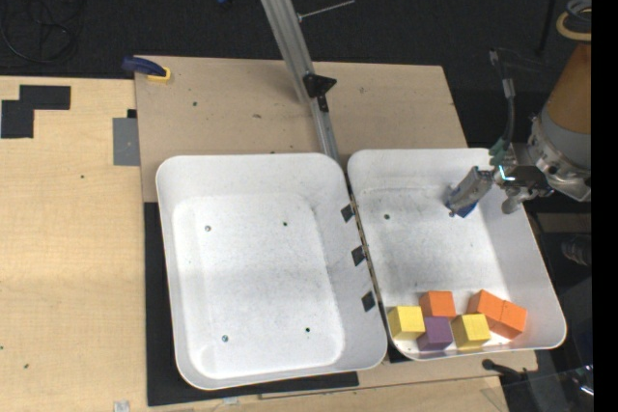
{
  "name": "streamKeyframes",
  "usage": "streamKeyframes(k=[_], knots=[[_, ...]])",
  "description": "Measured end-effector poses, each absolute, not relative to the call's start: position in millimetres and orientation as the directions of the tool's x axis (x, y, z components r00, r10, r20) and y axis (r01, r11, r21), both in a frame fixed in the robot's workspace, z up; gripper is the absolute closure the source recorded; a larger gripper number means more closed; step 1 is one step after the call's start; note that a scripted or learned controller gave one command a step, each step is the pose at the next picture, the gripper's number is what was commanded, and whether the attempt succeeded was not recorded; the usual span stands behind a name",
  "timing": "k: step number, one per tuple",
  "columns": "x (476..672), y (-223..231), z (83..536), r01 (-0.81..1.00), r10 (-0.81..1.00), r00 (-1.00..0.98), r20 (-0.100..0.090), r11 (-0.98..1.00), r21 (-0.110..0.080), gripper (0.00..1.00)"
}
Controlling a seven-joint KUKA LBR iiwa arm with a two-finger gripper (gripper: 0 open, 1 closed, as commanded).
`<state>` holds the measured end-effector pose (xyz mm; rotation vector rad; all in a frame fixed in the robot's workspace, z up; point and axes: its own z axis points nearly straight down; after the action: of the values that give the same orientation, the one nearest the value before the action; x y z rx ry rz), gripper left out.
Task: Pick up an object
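My gripper point(486, 202) hangs over the upper right part of the right bin point(425, 236), its two fingers standing apart. A small blue object point(466, 208) peeks out just beneath the tip of the left finger point(463, 191); it is not between the fingers. Along the bin's near edge lie several blocks: a yellow block point(407, 319), an orange block point(437, 303), a purple block point(437, 334), a second yellow block point(472, 330) and a larger orange block point(501, 313). They are well below the gripper.
The left bin point(251, 265) sits beside the right one, with black clips point(356, 255) on the shared rim. A slanted metal rail point(290, 34) rises behind the bins. The arm's wrist point(565, 150) comes in from the right.
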<state>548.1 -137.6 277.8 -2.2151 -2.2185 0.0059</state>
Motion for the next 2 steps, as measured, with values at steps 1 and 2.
streamKeyframes(k=[1, 2], knots=[[548.5, -138.8, 279.8, 1.0, 1.0, 0.002, 0.001, -0.002, -0.003, 0.0], [548.9, -132.4, 234.2, 1.0, 1.0, 0.002, 0.002, -0.002, -0.008, 0.0]])
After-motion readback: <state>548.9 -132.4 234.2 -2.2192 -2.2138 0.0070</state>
